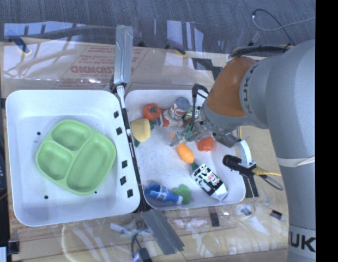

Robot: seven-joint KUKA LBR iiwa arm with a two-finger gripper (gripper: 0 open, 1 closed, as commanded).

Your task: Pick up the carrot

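Observation:
The carrot (185,153) is a short orange piece lying on the floor of the right bin (158,168), near its middle. My gripper (188,132) hangs low over that bin, just beyond the carrot's far end and close to it. Dark gripper parts and the grey arm with its orange band (230,94) cover the bin's far right part. From this angle I cannot see anything held.
Around the carrot lie a red-orange piece (205,143), a tomato (152,112), a yellow item (140,129), a small can (180,108), a black-and-white carton (209,180), a blue bottle (161,194) and a green item (183,192). The left bin (22,201) holds a green divided plate (75,156).

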